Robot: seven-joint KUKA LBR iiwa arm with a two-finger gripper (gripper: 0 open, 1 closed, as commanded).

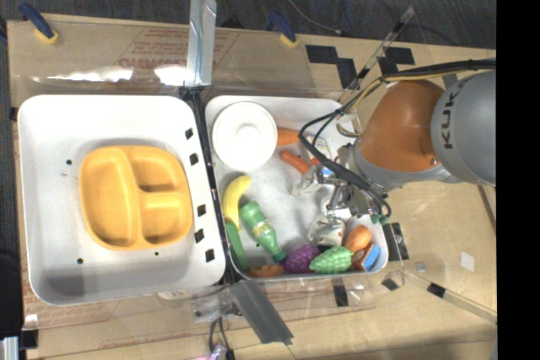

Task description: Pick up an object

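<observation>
1. Orange band on the arm (403,131) sat over the right bin (291,109), with the gripper (331,219) low among the toys near the bin's near-right corner.
2. Honestly couldn't tell what the gripper was doing, too cluttered.
3. Nothing looked lifted: green bottle (258,228), banana (235,194), purple grapes (300,258) all lay in the bin.
4. Yellow divided tray (135,196) sat alone in the left bin (51,122). I'd say the pick wasn't done yet.

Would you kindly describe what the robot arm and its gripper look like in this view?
The arm is a rounded grey body bearing dark KUKA lettering, with a broad orange band above the wrist. Black cables loop around the wrist. The gripper is a small silvery metal assembly.
</observation>
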